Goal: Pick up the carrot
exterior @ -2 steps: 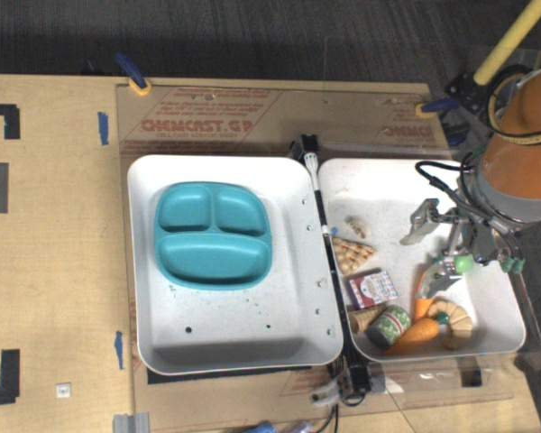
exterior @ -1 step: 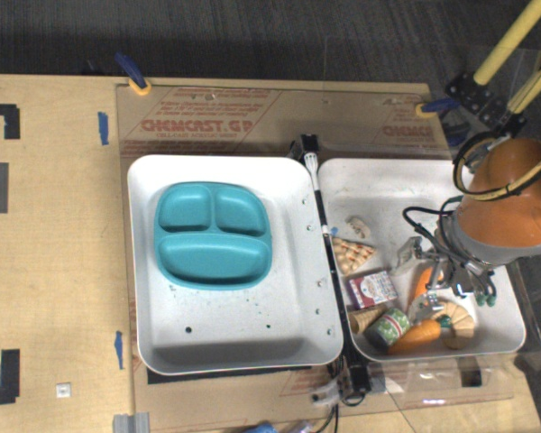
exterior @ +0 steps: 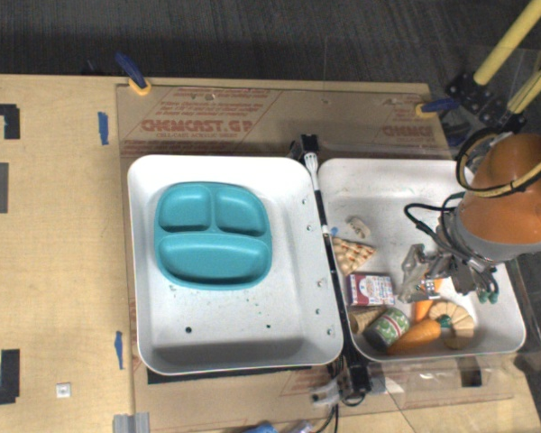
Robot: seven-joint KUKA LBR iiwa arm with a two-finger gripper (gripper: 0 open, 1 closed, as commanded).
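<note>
Nearby, can [exterior: 388, 327] and box [exterior: 371, 289] crowd carrot [exterior: 418, 334] (gripper [exterior: 430, 282] above).

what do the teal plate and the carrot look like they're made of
The teal plate looks like moulded plastic: one even colour, soft sheen, rounded dividers forming three compartments. The carrot is probably a toy, plastic or rubber, judging by its smooth, uniform orange skin, though it is too small to be sure. It lies in the right bin below the end effector.
</note>
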